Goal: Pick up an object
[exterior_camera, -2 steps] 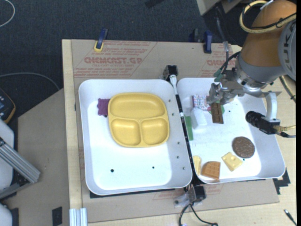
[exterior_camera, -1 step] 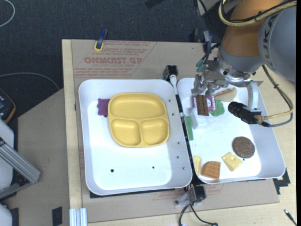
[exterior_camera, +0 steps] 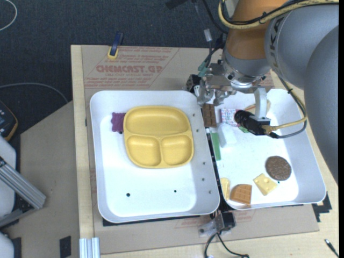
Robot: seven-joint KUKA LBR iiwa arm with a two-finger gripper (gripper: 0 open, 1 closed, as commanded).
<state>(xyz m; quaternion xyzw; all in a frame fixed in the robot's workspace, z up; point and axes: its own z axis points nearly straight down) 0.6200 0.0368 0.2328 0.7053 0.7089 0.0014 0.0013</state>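
Whether the gripper [exterior_camera: 220,98] is open or closed cannot be told. It hangs over the right bin [exterior_camera: 306,160], at its upper-left corner. Toward that bin's near edge lie a brown cookie [exterior_camera: 278,167], a cheese wedge [exterior_camera: 265,184] and a waffle piece [exterior_camera: 241,194].

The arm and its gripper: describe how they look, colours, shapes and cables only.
The arm is a thick, rounded grey body with an orange band above the wrist. Yellow and black cables loop around that band and run along the grey link. Below it sits a metal gripper, silver-grey with small dark parts and thin wires around it. A black part with a yellow cable hangs beside it.
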